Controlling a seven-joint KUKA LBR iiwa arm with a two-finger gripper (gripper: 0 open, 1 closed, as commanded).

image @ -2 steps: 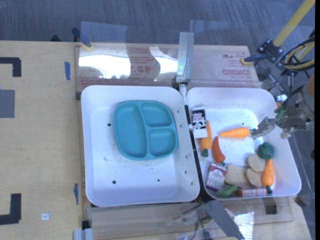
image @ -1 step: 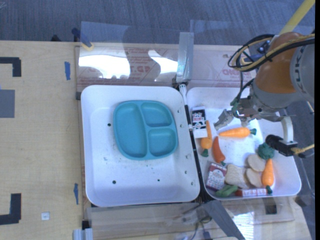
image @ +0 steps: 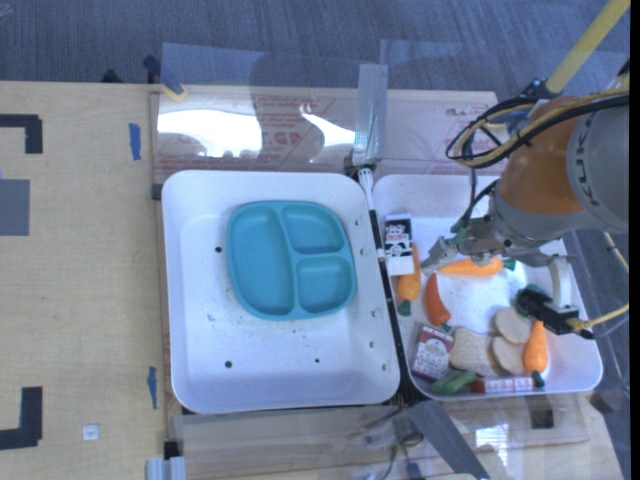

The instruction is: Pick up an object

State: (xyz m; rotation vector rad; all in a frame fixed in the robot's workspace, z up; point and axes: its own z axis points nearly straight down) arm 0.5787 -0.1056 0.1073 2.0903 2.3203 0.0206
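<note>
The claw [image: 468, 253] hangs low over the right bin [image: 585, 373], just above an orange carrot-like piece [image: 472, 266]; whether it grips cannot be told. Toy foods crowd this bin for picking. A teal divided plate [image: 292, 259] sits in the left bin [image: 190, 368] on the tabletop [image: 70, 298].

Both bins are white: the left bin [image: 190, 298] holds a teal divided plate [image: 291, 259], speckled around with dark crumbs. In the right bin [image: 585, 363] lie orange carrots [image: 537, 347], tan bread slices [image: 467, 347], a red-and-white packet [image: 432, 354] and something green [image: 453, 380] by its near edge. The arm [image: 560, 173] is grey with an orange band. The surface [image: 75, 268] is pale wood with blue tape marks [image: 134, 140].
</note>
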